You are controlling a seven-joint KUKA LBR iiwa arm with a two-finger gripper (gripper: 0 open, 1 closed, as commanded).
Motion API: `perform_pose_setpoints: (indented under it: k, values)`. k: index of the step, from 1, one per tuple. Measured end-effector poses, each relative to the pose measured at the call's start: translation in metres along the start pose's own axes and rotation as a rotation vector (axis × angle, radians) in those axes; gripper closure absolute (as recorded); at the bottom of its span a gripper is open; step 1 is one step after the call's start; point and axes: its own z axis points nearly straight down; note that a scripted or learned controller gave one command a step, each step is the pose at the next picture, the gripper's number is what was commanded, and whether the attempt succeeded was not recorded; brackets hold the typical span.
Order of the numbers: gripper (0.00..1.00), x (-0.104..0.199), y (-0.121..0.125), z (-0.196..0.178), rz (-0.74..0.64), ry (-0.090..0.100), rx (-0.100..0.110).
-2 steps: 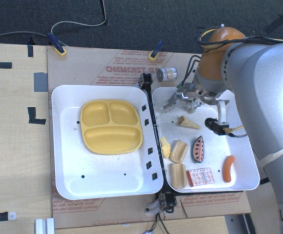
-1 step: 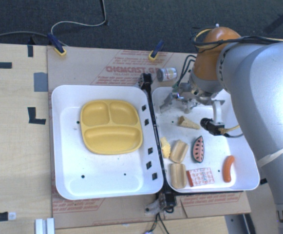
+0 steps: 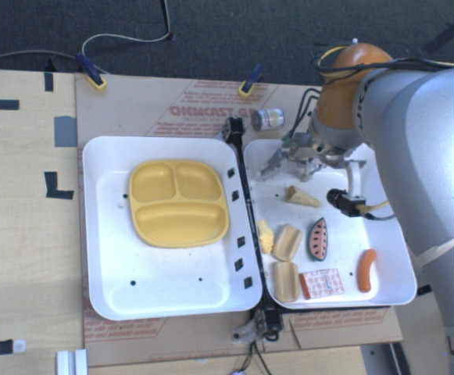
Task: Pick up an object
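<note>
A yellow divided plate [image 3: 179,202] lies in the left bin [image 3: 105,287]. "CHEMCAST" is printed on the cardboard [image 3: 203,114] behind. The right bin [image 3: 387,287] holds bread pieces [image 3: 286,242], a cheese wedge [image 3: 302,198], watermelon slice [image 3: 317,239], red-printed card [image 3: 321,283] and sausage [image 3: 365,270]. The gripper [image 3: 289,165] hovers above the wedge, fingers spread, holding nothing.

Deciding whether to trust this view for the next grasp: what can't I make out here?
- Gripper, camera view: jaws too small and blurred to read.
- Right bin: its far right corner is hidden by the arm.
- Red-patterned packet: print too small.
</note>
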Motion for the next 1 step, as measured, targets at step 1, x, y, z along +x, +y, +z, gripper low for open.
perform_pose_setpoints:
  k: [1]
  values:
    - [0.00,-0.0052,0.0001,-0.0001,0.000,0.000,0.000]
